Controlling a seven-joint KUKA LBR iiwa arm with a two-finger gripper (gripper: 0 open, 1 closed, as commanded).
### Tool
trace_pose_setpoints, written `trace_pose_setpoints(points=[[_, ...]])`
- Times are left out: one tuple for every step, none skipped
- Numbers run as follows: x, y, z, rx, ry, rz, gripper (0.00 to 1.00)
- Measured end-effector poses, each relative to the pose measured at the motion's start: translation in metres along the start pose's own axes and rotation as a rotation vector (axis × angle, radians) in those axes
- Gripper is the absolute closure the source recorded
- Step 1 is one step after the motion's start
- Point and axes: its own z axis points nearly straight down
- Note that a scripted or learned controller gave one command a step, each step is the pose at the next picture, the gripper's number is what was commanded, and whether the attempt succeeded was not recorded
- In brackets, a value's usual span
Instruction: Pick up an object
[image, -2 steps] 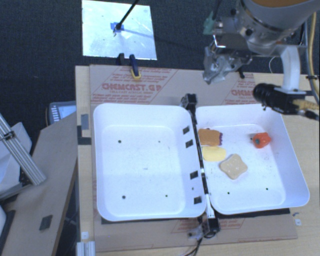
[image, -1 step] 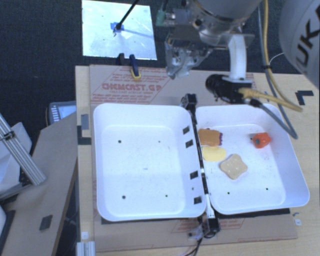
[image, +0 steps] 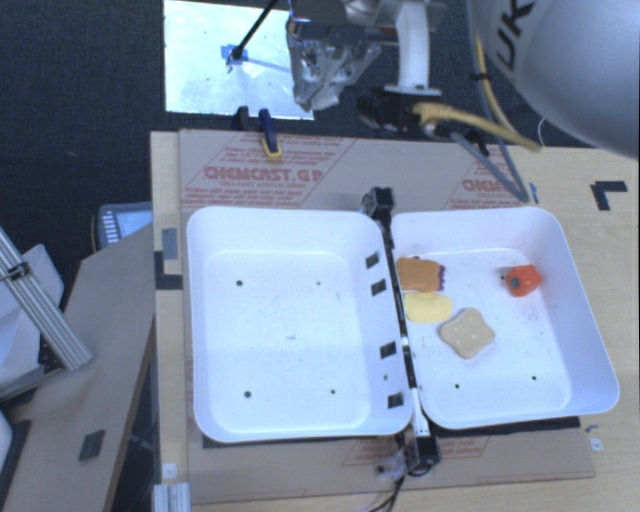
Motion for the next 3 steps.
trace_pose_setpoints(points=[[-0.002,-0.002,-0.001,0.000,0.000,0.002,0.00],[-0.001,-0.001,-0.013,-0.003,0.001,-0.002,1.00],[-0.003,0.029,0.000,0.000,-0.001,0.007,1.00]])
